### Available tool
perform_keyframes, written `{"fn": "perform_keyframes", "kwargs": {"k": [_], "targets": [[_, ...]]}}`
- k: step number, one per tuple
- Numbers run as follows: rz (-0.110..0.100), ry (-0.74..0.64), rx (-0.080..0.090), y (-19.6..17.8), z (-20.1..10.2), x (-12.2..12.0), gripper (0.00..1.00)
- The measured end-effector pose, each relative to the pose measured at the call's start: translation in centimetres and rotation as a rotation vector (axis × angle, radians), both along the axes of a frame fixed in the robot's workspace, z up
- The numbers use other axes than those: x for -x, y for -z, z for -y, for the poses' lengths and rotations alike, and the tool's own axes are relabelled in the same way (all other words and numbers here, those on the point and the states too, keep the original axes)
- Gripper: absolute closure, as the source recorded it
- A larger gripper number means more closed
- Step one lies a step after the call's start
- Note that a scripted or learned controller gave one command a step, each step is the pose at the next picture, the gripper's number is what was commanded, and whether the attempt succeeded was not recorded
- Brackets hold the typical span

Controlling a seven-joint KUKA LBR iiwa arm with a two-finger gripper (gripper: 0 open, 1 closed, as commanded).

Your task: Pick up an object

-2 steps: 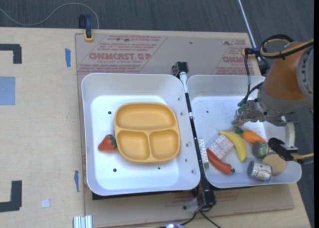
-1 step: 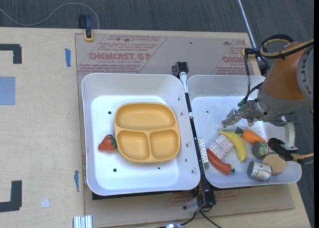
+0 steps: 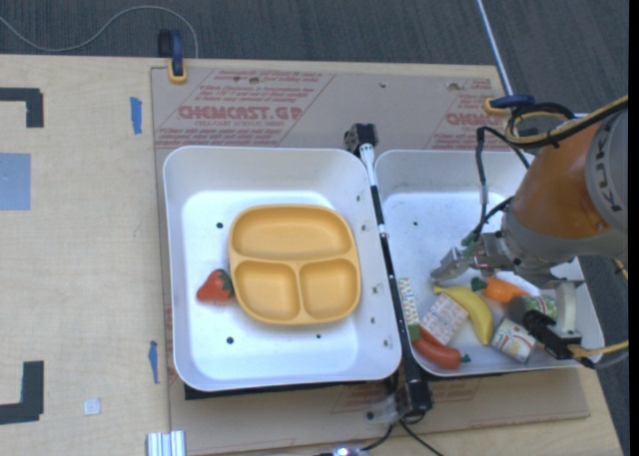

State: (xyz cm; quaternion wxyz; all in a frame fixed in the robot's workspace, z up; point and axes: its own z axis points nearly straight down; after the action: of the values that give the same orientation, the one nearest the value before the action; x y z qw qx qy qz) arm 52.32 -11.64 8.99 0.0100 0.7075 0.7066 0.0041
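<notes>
Near edge of right bin (image 3: pixel 589 316): red pepper (image 3: pixel 437 351), carton (image 3: pixel 443 319), can (image 3: pixel 513 341), banana (image 3: pixel 474 310), carrot (image 3: pixel 501 291), all clustered close. Gripper (image 3: pixel 451 266) just above banana, fingers spread, nothing between them. Left bin (image 3: pixel 180 264): strawberry (image 3: pixel 214 287) touching left rim of yellow tray (image 3: pixel 295 263). Far side: cardboard (image 3: pixel 250 105), blue clamp (image 3: pixel 174 49).

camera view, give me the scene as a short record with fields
left bin: yellow tray, strawberry touching its left edge
right bin: banana, carrot, red pepper, carton, can
arm: over the right bin
gripper: low, just above the banana
held: nothing seen between the fingers
</notes>
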Motion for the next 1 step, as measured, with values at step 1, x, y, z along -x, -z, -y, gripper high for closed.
{"fn": "perform_keyframes", "kwargs": {"k": [1], "targets": [[0.007,0.003,0.008,-1.16,0.33,-0.13,1.00]]}}
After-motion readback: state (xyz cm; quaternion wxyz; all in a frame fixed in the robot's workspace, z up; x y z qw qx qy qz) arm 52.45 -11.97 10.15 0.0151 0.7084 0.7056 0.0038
